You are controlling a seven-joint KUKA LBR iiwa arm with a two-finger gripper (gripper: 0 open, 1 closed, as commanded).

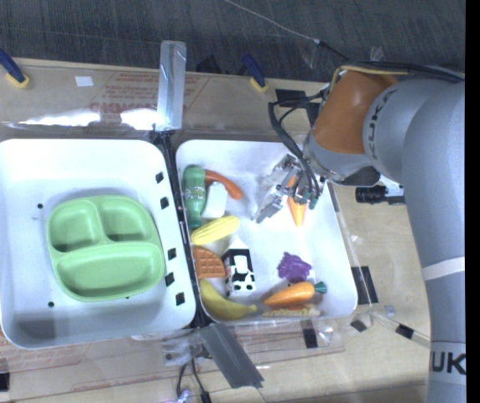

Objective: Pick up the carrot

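Observation:
A small orange carrot points tip-down at the right side of the right bin, its green top up against my gripper. The gripper hangs from the orange-banded wrist and is shut on this carrot's upper end; one grey finger sticks out to the lower left. A second, larger carrot with a green top lies flat near the bin's front right corner, well apart from the gripper. A curved orange piece lies at the back, beside a green bottle.
The right bin also holds a corn cob, a waffle, a banana, a black-and-white cow toy and purple grapes. The left bin holds a green divided plate.

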